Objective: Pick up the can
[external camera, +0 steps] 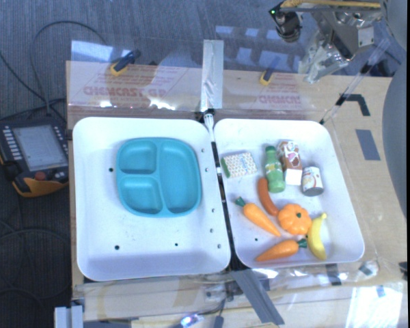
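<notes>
While the can [311,180] lies untouched in the right bin [342,217], the task has not visibly begun: nothing is lifted, and reach, descent, grasp and raise all remain. The claw [319,59] hangs high at about one o'clock in the view, beyond the bin's far rim and well apart from the can; whether it is open or shut I cannot tell, and nothing shows in its grip.

The can sits at roughly three o'clock within the right bin, near the right wall. It looks small, tipped on its side, with a pale metal end facing the camera and a red and white label around its body. A small white block [293,176] touches it at nine o'clock, a carton [288,154] stands at its eleven, and a green bottle [274,171] is just past those. A banana [317,236] lies near at six o'clock.

The left bin [96,238] carries a blue tray [157,176].
</notes>
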